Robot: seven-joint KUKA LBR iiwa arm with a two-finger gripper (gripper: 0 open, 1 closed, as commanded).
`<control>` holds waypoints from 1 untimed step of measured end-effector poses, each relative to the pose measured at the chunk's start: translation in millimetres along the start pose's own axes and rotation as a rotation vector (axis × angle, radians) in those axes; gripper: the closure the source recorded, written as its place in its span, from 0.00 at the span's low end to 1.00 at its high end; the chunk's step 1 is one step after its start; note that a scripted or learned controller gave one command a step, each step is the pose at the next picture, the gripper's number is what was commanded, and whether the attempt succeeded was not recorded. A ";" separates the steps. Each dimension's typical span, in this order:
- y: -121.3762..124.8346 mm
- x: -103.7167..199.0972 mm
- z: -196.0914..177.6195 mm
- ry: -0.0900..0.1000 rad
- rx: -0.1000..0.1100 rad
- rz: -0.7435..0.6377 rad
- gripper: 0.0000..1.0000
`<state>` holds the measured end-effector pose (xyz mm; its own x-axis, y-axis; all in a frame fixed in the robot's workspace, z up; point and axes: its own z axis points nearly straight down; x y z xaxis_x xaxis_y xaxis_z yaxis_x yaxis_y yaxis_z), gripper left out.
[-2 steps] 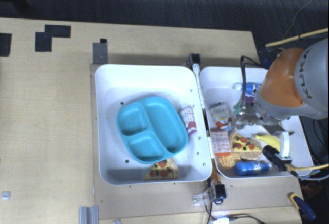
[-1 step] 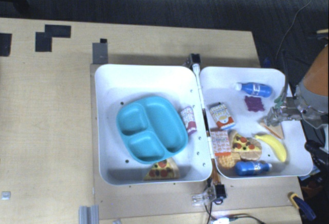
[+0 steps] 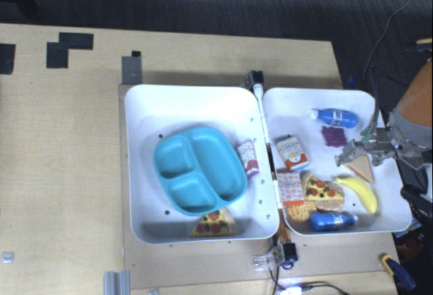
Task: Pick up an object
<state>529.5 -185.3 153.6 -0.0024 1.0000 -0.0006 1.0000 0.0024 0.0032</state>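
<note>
Over on the right, the arm [image 3: 416, 107] leans in low across the edge of the right bin [image 3: 385, 219], its orange band showing above the grey wrist. The gripper [image 3: 362, 150] hangs above that bin's right half, close over a sandwich wedge [image 3: 363, 170] — whether it is spread or pressed together I cannot tell, and nothing shows between its tips. A banana [image 3: 360, 193] lies just below the wedge, and a blue bottle [image 3: 336, 118] and a purple piece [image 3: 333, 135] lie near the bin's far wall. A second blue bottle [image 3: 331, 220] rests along the near wall, beside a pizza slice [image 3: 323, 192]. The left bin [image 3: 135, 151] holds a blue divided plate [image 3: 199, 170].
</note>
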 end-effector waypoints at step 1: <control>-32.5 -15.9 60.1 0.000 0.000 -0.001 0.00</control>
<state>497.2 -201.3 93.4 -0.0035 1.0000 -0.0004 1.0000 0.0036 0.0035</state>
